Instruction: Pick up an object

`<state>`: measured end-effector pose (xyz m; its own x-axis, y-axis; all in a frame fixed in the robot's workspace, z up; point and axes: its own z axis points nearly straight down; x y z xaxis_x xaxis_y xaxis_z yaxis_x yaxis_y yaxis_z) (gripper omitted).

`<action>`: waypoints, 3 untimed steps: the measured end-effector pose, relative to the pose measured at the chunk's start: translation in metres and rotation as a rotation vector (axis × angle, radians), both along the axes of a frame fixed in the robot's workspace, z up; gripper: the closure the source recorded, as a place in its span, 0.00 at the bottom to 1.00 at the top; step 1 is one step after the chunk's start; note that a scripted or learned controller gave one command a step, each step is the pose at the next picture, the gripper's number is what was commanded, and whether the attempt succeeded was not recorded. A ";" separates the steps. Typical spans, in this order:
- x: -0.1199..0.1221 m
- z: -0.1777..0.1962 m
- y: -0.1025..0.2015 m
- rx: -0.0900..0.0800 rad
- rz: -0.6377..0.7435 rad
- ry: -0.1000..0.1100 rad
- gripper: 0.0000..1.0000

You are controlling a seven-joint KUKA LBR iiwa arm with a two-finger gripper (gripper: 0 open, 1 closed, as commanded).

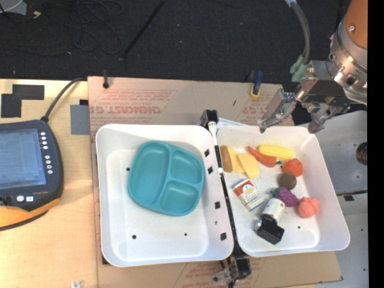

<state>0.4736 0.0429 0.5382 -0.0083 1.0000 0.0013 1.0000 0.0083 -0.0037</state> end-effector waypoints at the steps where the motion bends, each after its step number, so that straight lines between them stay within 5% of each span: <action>1: 0.019 -0.002 0.082 -0.001 0.000 0.001 0.00; 2: 0.019 0.008 0.080 -0.004 -0.001 0.004 1.00; 3: 0.019 0.017 0.081 -0.005 0.004 0.009 1.00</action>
<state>0.4930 0.1239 0.5549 -0.0118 0.9999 -0.0034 0.9998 0.0118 -0.0127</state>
